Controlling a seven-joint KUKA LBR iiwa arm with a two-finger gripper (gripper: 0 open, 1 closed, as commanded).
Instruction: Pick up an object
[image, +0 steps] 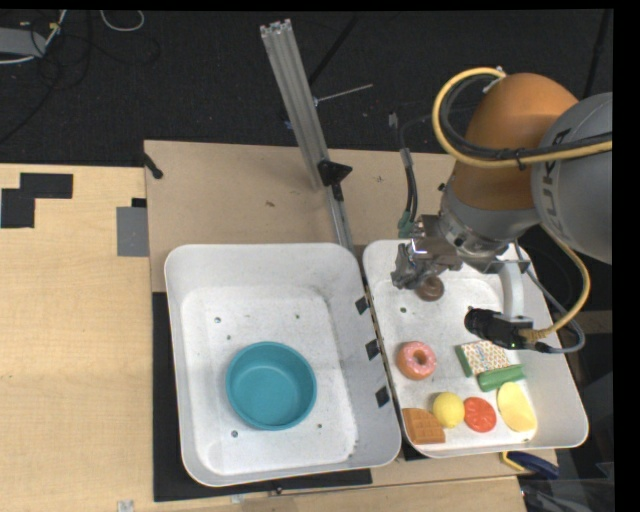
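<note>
My gripper (418, 268) hangs over the far left part of the right bin (570, 425), pointing down. Right below it lies a small round brown object (431, 290), partly covered by the gripper. Whether they touch is unclear from this angle. Nearer the front of that bin lie a pink donut (416, 360), a yellow lemon (448, 408), a red tomato (480, 415), a pale yellow piece (516, 407), a green piece (500, 377), a patterned block (482, 354) and an orange cracker (424, 427).
The left bin (200, 290) holds a teal bowl (271, 385). A black cable part (492, 324) of the arm hangs over the right bin's middle. A metal rail (300, 100) slants up from behind the bins.
</note>
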